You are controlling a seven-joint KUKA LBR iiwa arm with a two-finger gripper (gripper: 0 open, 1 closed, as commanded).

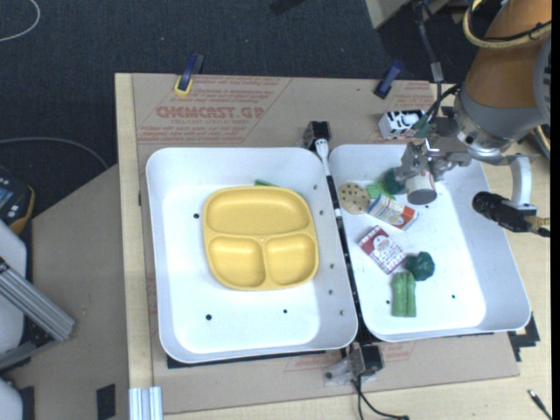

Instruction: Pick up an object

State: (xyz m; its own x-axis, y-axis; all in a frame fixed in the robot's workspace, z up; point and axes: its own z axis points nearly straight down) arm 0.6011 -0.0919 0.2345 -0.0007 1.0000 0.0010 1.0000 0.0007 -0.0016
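The tool [421, 175] hangs low over the right bin [490, 300], up at about eleven o'clock of that bin's floor, with the grey arm [503, 77] and its orange band coming in from two o'clock. Whether the tool is apart or together I cannot tell; the wrist hardware covers the tip from this angle, and nothing can be seen clamped in it. Right at the tool, on its nine o'clock side, a dark green lump [391, 183] peeks out, partly hidden by the tool. Just beside it at seven o'clock lies a small white and red carton [391, 211], tilted, and at nine o'clock from that a round speckled cookie [353, 197] rests near the bin's left wall. Moving out toward six o'clock, a red and white packet [381, 248] lies flat in the bin's middle, and below it a green round piece [421, 265] sits touching or nearly touching a light green stick [402, 293]. All of these look to be resting on the bin floor, so by my judgement no pick is done yet; the tool is at the approach or closing stage, and the grasp and the lift are left. Farther out at nine o'clock, the left bin [175, 261] carries a yellow divided plate [260, 234], well apart from the action, on the desk [140, 112].
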